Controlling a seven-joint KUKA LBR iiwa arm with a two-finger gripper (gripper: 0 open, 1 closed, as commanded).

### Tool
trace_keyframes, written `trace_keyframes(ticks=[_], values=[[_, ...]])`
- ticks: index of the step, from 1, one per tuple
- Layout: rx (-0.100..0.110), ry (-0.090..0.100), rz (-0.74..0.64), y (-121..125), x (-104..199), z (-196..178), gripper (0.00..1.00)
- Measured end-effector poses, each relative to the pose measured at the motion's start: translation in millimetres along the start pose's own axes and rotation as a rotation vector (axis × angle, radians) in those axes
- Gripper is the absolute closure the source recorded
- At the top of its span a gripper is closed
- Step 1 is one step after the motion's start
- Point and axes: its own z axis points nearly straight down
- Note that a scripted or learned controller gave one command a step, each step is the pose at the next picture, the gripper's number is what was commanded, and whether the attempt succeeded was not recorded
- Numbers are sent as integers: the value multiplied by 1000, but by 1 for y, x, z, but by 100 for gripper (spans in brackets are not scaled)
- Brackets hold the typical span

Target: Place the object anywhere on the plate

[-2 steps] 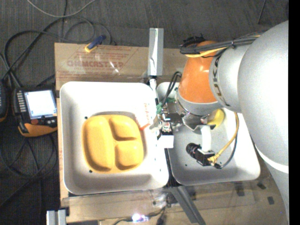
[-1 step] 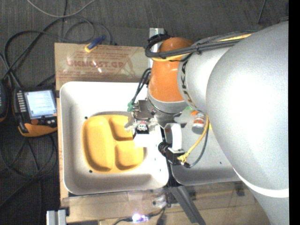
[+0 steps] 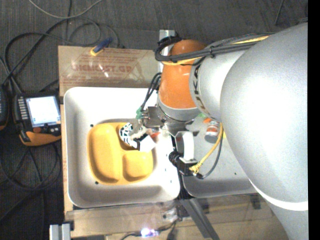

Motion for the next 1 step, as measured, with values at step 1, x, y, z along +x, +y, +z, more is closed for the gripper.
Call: trace_keyframes(ticks=[1], values=[[-1, -2, -22, 18, -19, 3, 0]])
